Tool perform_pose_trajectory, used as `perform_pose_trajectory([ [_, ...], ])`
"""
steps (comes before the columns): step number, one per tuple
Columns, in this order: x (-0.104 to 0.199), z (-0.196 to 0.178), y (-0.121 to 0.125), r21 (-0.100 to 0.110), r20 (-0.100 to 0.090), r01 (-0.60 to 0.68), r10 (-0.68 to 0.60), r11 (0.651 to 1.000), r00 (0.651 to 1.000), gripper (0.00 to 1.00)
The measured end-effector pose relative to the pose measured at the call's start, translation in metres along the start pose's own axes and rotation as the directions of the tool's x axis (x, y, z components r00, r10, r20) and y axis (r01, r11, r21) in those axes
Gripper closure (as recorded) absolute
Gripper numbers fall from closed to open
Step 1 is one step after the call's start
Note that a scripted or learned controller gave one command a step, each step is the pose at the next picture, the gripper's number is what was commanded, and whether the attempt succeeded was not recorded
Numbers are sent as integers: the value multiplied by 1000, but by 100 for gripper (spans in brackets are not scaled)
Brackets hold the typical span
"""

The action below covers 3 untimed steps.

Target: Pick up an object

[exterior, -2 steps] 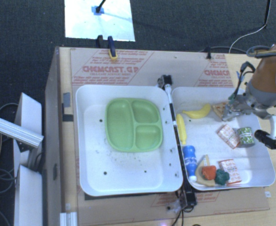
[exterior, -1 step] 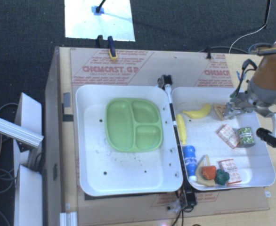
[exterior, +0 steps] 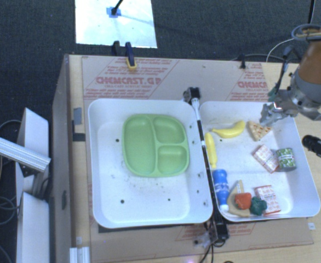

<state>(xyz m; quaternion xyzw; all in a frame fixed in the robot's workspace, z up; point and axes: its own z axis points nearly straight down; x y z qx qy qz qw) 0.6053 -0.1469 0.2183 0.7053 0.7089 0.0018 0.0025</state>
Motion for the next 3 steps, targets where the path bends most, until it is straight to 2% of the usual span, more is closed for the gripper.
perform_pose_trajectory([
  [1, 0, 1, -1, 3, 0, -1, 1, 1000, 1000, 0],
  [2, 65, 73, 34, 7, -3, -1, 1, 1000, 1000, 0],
  [3, 35, 118, 53, 5, 0, -4, 4, 1000, 1000, 0],
])
